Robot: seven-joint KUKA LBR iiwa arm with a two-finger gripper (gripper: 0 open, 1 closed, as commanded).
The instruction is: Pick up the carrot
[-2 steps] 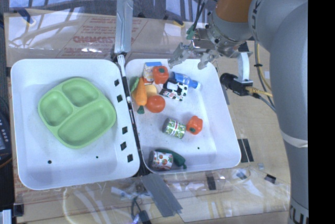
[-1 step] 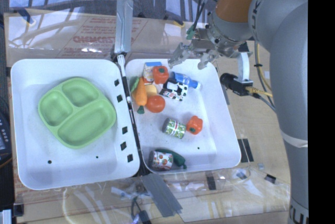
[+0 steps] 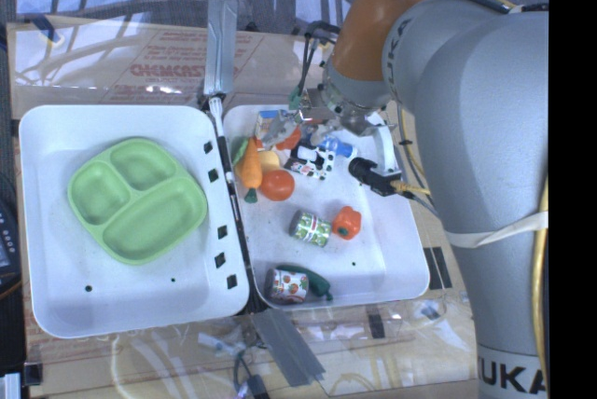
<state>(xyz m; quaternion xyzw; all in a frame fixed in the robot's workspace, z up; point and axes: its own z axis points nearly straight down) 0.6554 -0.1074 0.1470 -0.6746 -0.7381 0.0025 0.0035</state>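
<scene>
The carrot (image 3: pixel 250 168) is orange with a green end and lies at the left edge of the right bin (image 3: pixel 396 243), against the divider. A red tomato (image 3: pixel 277 185) touches it on its right. My gripper (image 3: pixel 300 125) hangs over the bin's back part, above a heap of small items, up and to the right of the carrot and apart from it. The wrist hides the gripper's tips. I see nothing of the carrot held.
A small orange pepper (image 3: pixel 346 223) and a green can (image 3: pixel 311 228) lie mid-bin; another can (image 3: pixel 291 285) sits at the front edge. A black-and-white item (image 3: pixel 315 163) lies under the wrist. The left bin (image 3: pixel 56 285) holds a green divided plate (image 3: pixel 137 199).
</scene>
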